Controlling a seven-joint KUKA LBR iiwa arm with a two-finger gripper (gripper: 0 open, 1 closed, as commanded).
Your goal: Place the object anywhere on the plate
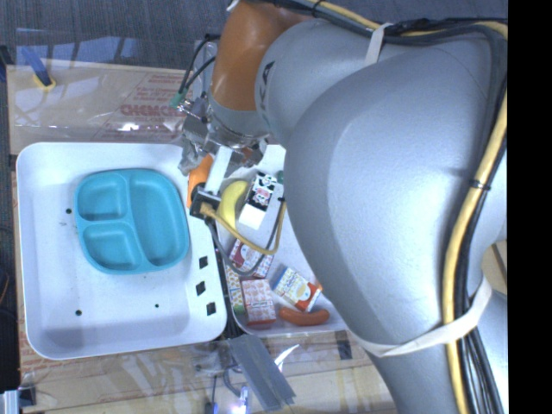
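A light blue divided plate [132, 219] lies in the left white bin [52, 317]. My gripper [202, 178] hangs over the wall between the two bins, just right of the plate's right rim. A small orange object [199, 172] sits right at the gripper's tip; whether it is gripped cannot be made out. Just right of it in the right bin [237, 313] are a yellow banana [233, 199] and a black-and-white milk carton [260, 199]. The arm's bulk hides most of the right bin.
Small printed cartons [257, 300] [297, 288] and a reddish sausage [303, 317] lie at the near end of the right bin. Black clips [206, 287] sit on the wall between the bins. A yellow cable [250, 235] loops below the gripper.
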